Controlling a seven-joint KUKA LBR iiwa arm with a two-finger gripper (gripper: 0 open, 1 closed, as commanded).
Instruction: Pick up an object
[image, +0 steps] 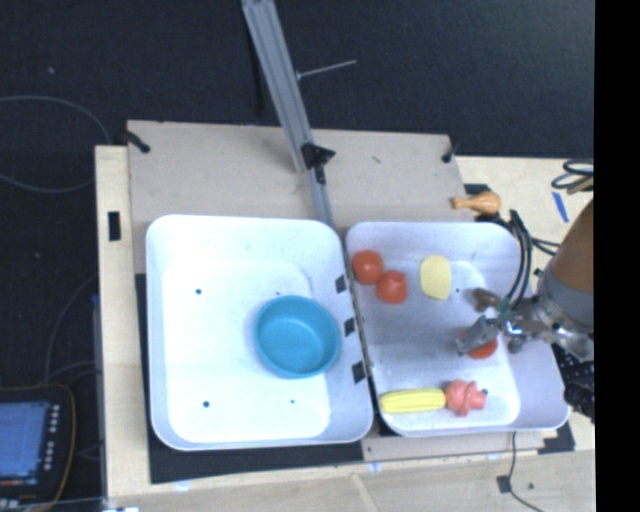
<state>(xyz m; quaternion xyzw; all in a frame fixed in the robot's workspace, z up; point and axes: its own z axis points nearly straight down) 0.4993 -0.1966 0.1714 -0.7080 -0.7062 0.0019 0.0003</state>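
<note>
Bench (230, 150) carries two white bins side by side. Left bin (200, 260) holds just a blue bowl (296, 336), a little past centre toward 4 o'clock. Right bin (400, 345) has the candidates: corn cob (412, 401) at 6 o'clock along the near wall, pink toy (463, 397) just beside it toward 5, yellow piece (435, 277) at 12, two red balls (368, 266) (391, 288) at 10–11 near the divider. Gripper (483, 332) is down at 3 o'clock of the right bin, right over a small red object (483, 349) that pokes out beneath it. Can't tell whether it's spread or clamped, or whether that red object is actually grasped — too small and blurred. My read: reach done, gripper at the target, grasp unconfirmed. Left: close on it, lift clear of the bin floor. Nothing visibly raised yet.
</note>
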